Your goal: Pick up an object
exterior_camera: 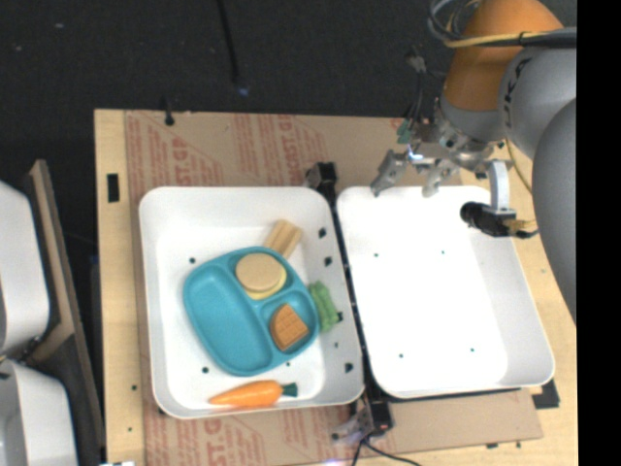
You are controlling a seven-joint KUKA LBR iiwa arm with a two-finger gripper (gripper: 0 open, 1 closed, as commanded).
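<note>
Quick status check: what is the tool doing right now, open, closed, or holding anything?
Tool: open, fingers spread, holding nothing, above the far edge of the right shallow white bin.

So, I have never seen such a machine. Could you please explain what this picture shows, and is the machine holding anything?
One camera looks down at a slant on a bench with two shallow white bins. The grey and orange shape at top right is a robot arm; its claw hangs over the back edge of the right bin, with nothing visibly between its fingers. The left bin holds a blue divided tray carrying a round biscuit and a toast-like piece. A toy carrot, a wooden block and a green piece lie beside it.
</note>
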